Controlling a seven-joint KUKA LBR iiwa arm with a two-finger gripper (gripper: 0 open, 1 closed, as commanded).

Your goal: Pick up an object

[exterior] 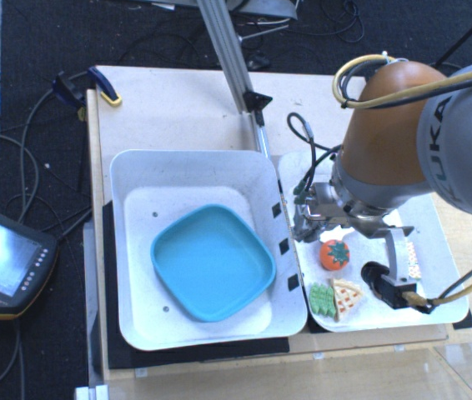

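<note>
The gripper [313, 222] hangs low over the right bin [449, 267], near its 9 o'clock edge. I cannot tell if it is clenched or let go, because the big grey and orange arm [394, 132] hides it. A red tomato toy [334, 255] sits just beside it, at 5 o'clock. Below the tomato lie a green toy [322, 300] and a pizza slice toy [347, 297], side by side. The left bin [121, 223] holds a blue tray [213, 262]. Both bins rest on the bench [161, 98].
</note>
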